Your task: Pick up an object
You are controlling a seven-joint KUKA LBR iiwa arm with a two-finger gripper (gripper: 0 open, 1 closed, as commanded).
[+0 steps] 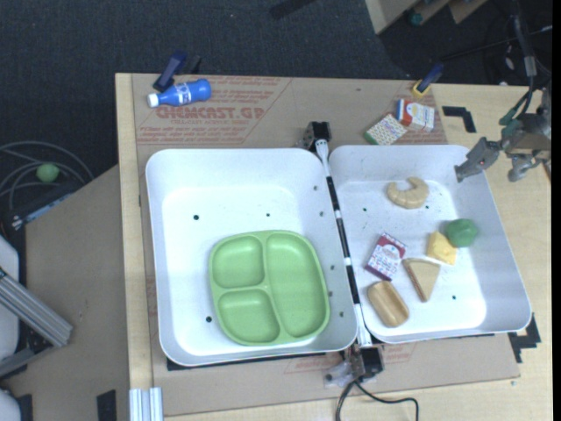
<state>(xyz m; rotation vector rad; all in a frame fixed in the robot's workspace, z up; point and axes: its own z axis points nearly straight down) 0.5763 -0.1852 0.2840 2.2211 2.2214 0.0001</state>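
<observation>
Green plate in front, claw empty at the far right corner

Green and smooth, the plastic plate [267,286] with three compartments sits alone in the left bin [175,182], towards the near edge.

The gripper [487,174] hangs over the far right corner of the right bin [504,274], its two grey fingers spread wide with nothing between them and touching none of the objects. Nearest to it lies one curved tan croissant [408,192], matte and crescent-shaped. Further towards the front sits one round green ball [461,231], touching one pale yellow wedge [442,247]. Just beside that is one tan wedge [423,279], flat and triangular. One glossy red-and-white packet [384,256] lies near the wall between the bins, and one oblong brown bun [387,303] lies nearest the front rim. That makes six loose things in this bin.

On the brown cardboard bench [263,112] beyond the bins lie one blue-and-white bottle [180,93] on its side and two small printed packets [386,130], well apart from each other
</observation>
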